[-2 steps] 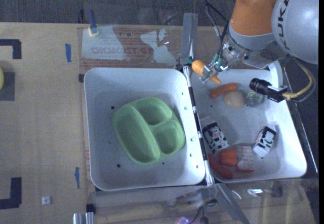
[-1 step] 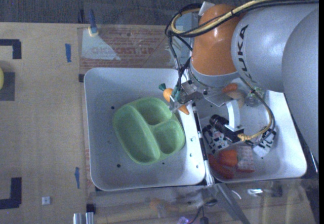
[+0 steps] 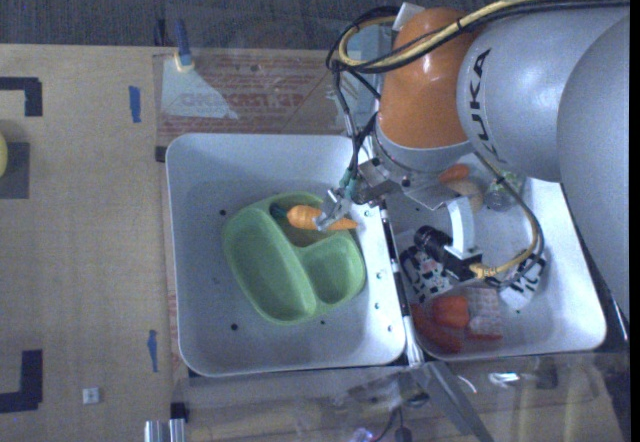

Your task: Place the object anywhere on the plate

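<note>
— Where was the carrot (image 3: 318,220) seen?

— It was seen over the upper right part of the green plate (image 3: 290,275), at the plate's rim nearest the divider between the bins. It was lying roughly level, with its thicker end turned to the left.

— Was it held?

— The gripper (image 3: 332,213) was placed right at the carrot, and the orange body was seen between the fingertips, so the fingers were judged to be closed narrowly on it. Whether the carrot was resting on the plate or was raised slightly above it could not be told.

— How was the plate laid out?

— It was set in the left bin (image 3: 195,190), tilted a little, and was divided into compartments. Which compartment lay under the carrot could not be made out clearly.

— And the arm (image 3: 520,80)?

— It was reached in from the right, with the orange band (image 3: 425,80) above the wrist and cables looped round it. The right bin (image 3: 580,320) was partly covered by it; red items (image 3: 450,320) and a dark-and-white object (image 3: 435,260) were seen there, near the divider.
</note>
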`<state>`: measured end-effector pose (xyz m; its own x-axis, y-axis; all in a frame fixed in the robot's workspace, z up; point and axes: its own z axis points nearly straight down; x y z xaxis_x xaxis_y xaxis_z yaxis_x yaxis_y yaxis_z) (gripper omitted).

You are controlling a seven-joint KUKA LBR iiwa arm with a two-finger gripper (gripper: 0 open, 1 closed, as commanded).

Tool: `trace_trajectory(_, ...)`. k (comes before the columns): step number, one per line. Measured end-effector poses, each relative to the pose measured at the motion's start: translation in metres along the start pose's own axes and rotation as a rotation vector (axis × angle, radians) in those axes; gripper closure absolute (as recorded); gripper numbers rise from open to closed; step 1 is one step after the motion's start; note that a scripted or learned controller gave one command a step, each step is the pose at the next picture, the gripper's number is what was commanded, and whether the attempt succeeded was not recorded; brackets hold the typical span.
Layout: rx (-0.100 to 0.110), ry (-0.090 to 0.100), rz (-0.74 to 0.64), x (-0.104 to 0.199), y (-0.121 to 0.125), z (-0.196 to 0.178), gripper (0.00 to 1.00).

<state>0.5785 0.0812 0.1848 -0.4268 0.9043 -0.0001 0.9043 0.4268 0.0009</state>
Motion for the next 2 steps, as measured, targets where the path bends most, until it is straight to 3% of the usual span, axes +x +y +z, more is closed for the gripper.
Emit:
trace_trajectory(1,-0.003,-0.001,0.0,0.0001,0.0012,-0.0104,1.0)
trace_trajectory(2,-0.003,-0.001,0.0,0.0,0.0011,-0.0103,0.0)
